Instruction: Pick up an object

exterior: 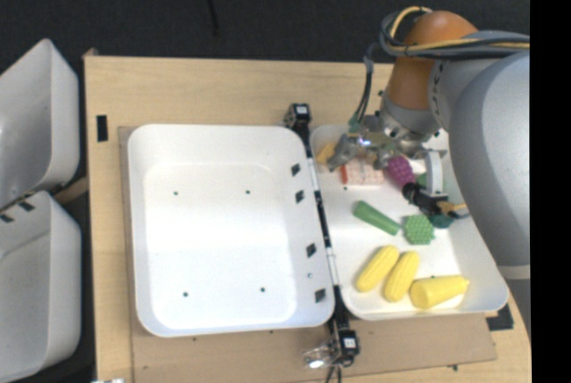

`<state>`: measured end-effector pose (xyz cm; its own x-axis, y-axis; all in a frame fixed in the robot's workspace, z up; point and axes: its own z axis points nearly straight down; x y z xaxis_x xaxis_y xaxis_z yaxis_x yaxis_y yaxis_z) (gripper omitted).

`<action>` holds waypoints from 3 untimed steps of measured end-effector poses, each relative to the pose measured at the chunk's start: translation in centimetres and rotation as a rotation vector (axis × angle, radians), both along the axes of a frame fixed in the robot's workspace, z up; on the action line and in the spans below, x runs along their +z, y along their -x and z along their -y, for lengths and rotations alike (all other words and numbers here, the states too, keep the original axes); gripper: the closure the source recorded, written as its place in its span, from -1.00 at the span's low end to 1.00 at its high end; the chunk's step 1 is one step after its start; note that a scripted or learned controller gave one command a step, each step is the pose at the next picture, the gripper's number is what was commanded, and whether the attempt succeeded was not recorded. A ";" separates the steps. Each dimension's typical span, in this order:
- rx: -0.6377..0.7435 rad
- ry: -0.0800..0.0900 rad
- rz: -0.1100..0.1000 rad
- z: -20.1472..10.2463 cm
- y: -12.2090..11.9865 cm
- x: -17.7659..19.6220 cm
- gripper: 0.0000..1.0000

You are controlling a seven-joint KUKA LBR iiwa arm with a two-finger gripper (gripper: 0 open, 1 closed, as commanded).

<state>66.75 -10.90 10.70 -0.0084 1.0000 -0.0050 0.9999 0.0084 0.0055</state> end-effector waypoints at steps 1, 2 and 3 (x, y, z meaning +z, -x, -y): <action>-0.004 0.002 -0.012 -1.0 -2.3 -0.1 -1.00; 0.001 -0.002 -0.018 -1.2 -2.2 1.1 1.00; -0.001 -0.002 -0.014 -1.4 -1.9 1.0 1.00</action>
<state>68.67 -9.46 11.69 -0.0073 1.0000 -0.0029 0.9999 0.0073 -0.0082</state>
